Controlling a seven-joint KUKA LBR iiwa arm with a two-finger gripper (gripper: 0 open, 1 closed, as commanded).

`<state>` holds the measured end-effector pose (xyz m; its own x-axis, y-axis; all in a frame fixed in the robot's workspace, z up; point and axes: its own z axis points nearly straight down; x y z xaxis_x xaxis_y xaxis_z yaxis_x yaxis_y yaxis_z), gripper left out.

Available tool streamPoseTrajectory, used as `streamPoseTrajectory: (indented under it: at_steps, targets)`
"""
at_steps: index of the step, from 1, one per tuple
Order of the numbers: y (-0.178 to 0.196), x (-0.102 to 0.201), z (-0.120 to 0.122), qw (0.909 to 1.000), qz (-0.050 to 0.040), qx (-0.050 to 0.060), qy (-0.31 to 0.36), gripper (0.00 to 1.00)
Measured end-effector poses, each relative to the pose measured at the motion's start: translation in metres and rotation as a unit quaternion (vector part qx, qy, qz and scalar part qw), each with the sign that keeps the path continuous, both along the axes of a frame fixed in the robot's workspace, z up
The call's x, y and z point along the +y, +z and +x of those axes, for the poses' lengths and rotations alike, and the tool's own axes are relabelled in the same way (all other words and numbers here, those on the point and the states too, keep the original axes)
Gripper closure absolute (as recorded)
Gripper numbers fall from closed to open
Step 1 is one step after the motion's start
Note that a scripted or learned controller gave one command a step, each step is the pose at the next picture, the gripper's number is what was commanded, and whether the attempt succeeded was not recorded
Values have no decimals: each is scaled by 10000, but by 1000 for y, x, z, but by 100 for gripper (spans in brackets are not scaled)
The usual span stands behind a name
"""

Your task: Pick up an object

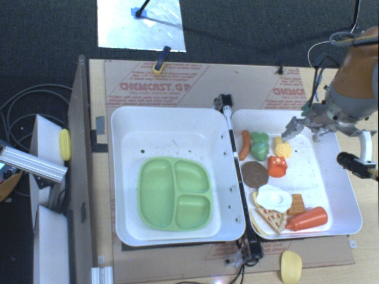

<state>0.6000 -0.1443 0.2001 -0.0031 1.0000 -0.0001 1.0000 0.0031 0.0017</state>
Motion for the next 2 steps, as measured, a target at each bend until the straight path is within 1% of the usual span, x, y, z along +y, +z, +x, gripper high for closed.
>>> streamPoseTrajectory:
  at_steps: [1, 2]
  targets:
    - [-48, 16, -30, 10000, 7, 25, -13, 0]
    - [-116, 25, -38, 10000, 3, -22, -19, 0]
